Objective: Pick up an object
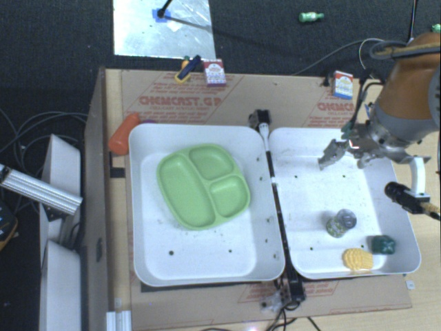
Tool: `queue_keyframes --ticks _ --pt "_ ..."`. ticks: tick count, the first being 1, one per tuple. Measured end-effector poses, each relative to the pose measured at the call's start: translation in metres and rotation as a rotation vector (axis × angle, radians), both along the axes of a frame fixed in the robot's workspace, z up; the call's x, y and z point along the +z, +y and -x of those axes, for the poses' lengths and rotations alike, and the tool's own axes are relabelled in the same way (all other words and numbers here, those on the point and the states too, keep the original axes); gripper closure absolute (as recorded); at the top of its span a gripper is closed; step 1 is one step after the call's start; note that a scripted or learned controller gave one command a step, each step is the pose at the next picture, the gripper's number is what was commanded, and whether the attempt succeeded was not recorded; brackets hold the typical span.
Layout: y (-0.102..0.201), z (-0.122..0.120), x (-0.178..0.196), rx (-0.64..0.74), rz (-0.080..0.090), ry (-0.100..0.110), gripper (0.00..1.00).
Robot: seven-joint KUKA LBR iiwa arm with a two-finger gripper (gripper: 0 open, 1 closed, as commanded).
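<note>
Looking down at the bench, the left bin [158, 254] has a green divided plate [203, 185] sitting in it, a bit toward 12 o'clock from the bin's middle. The right bin [303, 219] holds three small things bunched at its 5 o'clock corner: a clear roundish object [340, 223], a yellow corn-looking toy [357, 258], and a dark green block [382, 244]. The gripper [348, 150] is over the right bin's 12 o'clock side, fingers spread apart with nothing between them, so it's released. From the gripper, the clear object is roughly at 6 o'clock and well apart; the corn toy is past it the same way, and the green block is off toward 5 o'clock.
</note>
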State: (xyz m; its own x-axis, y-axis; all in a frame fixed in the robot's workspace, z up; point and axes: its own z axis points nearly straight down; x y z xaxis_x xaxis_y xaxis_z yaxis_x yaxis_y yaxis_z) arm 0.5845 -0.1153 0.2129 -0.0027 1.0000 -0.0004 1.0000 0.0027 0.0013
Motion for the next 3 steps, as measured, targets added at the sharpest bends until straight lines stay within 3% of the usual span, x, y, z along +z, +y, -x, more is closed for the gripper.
queue_keyframes --ticks 1,2,3 --pt "-0.035 0.032 -0.118 -0.002 0.000 0.004 0.00" --pt "-0.039 0.098 -0.129 -0.002 -0.001 0.002 0.00" --pt "-0.082 0.019 -0.049 0.000 0.003 -0.005 0.00"
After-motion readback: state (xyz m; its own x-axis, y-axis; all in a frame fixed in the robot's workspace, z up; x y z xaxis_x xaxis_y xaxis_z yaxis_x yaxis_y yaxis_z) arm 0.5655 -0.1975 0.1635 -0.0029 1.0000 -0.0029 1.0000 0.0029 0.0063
